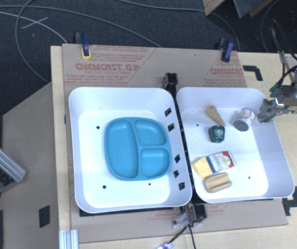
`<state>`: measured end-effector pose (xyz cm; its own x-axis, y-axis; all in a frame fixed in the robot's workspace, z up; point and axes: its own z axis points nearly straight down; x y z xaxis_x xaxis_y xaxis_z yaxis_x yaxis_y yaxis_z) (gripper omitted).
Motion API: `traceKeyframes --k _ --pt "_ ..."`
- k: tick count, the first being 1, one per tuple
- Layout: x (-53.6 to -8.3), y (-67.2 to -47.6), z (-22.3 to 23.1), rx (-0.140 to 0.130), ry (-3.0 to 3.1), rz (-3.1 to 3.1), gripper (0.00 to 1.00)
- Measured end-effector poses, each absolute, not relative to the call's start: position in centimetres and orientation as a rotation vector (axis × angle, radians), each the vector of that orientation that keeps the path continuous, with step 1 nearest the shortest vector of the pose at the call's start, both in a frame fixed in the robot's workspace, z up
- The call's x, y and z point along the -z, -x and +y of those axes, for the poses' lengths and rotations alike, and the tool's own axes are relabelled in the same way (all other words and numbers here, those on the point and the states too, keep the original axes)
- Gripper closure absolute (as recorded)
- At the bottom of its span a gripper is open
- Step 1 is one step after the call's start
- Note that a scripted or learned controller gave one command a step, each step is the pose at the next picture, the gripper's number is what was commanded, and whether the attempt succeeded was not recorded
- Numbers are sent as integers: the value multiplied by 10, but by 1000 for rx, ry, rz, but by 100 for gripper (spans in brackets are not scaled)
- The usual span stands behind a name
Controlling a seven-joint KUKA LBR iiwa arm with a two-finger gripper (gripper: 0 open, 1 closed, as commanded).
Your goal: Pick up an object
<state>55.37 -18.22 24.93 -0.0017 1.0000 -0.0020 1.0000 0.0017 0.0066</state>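
TOOL: my tool (269, 111) sits at the right bin's (273, 154) right rim; finger state cannot be told | TARGET: small can (243, 120), just left of my tool, near the bin's upper wall | AXIS: lying tipped, open end toward lower left | LOOK: white body, red marking, grey end.

The claw (267, 113) is a small grey metal piece, dull and boxy, with blurred edges. Behind it sits a paler, rounded grey wrist section. Thin dark cables loop above it, and a small greenish spot shows near its joint.
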Motion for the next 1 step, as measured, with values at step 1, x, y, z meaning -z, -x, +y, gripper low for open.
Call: traceKeyframes --k 1 --pt "-253 -555 -119 -3 -2216 2231 100"
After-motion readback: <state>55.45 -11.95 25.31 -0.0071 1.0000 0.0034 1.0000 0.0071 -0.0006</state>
